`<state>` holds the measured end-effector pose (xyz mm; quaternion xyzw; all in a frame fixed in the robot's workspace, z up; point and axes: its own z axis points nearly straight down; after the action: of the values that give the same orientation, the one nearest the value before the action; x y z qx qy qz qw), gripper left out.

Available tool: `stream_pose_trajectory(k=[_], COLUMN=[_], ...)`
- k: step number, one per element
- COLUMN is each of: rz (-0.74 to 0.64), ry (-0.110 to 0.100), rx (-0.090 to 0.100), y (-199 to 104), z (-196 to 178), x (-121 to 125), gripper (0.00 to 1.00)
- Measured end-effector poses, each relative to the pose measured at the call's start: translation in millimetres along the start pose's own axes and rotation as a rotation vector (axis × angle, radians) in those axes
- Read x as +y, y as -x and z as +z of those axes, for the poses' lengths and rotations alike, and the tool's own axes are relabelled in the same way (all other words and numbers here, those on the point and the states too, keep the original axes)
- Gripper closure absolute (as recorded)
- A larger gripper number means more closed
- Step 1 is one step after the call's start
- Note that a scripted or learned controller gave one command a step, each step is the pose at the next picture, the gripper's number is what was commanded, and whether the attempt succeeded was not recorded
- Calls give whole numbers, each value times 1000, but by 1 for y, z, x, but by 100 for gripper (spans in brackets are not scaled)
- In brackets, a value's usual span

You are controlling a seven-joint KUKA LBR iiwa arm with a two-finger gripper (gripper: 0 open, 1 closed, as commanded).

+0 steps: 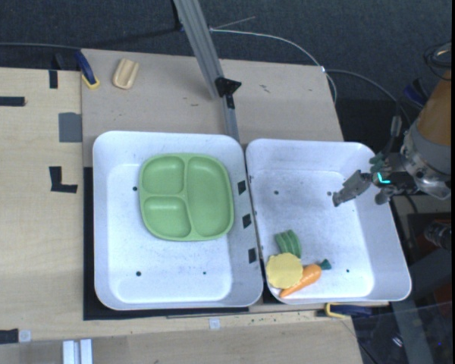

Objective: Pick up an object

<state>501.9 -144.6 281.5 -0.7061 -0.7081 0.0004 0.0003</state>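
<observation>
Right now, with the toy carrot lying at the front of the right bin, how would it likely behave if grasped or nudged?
The toy carrot tapers and looks rounded, so it may roll or pivot when nudged. Its smooth, plastic-looking surface could slip between fingers. It lies against the yellow round toy, so pushing it would probably shift that too.

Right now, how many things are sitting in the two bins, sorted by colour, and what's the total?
Green: 2, the divided plate in the left bin and a small green toy in the right bin
Yellow: 1, a round toy
Orange: 1, a carrot
Total: 4
</observation>
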Motion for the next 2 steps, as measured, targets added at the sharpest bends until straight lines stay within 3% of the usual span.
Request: stream_pose_trajectory(k=[2], rz=[2], ry=[-8], rx=[2], y=[-3], z=[106], x=[-6], gripper=[0])
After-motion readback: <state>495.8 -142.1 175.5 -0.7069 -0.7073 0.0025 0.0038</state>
